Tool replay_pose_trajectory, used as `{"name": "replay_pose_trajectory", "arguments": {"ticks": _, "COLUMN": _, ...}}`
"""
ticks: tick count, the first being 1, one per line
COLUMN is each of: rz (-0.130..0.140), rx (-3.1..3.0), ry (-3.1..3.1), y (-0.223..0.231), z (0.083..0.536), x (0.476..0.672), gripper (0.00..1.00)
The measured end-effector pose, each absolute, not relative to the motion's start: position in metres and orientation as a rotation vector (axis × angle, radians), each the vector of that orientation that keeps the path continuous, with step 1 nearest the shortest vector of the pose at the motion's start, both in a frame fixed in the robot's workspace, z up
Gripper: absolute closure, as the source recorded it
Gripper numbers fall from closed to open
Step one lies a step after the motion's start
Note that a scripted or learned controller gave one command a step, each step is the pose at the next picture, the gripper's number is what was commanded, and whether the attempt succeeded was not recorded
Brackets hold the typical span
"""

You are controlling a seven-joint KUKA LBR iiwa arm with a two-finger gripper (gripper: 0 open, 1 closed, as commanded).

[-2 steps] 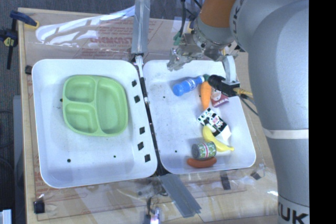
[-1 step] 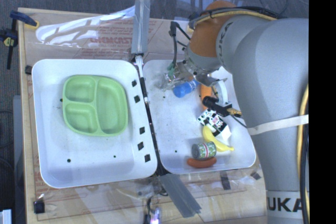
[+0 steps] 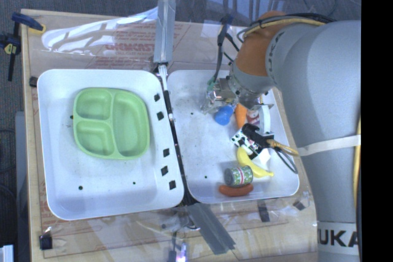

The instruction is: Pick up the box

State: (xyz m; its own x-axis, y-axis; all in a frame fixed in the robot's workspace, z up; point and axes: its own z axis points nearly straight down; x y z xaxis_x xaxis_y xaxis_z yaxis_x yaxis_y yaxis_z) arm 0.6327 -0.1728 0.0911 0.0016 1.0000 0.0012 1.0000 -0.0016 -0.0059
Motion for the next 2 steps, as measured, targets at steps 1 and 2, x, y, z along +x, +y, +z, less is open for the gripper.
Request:
{"name": "replay_pose_trajectory", "arguments": {"ticks": 1, "rz": 0.0, "rx": -1.76, "ry": -2.605, "y": -0.1968, "z": 0.0936, "x": 0.6516, "gripper": 1.0}}
{"name": "replay_pose_trajectory", "arguments": {"ticks": 2, "rz": 0.0, "rx": -1.761, "ry": -2.605, "y": -0.1967, "z": 0.0936, "x": 0.6517, "gripper": 0.0}}
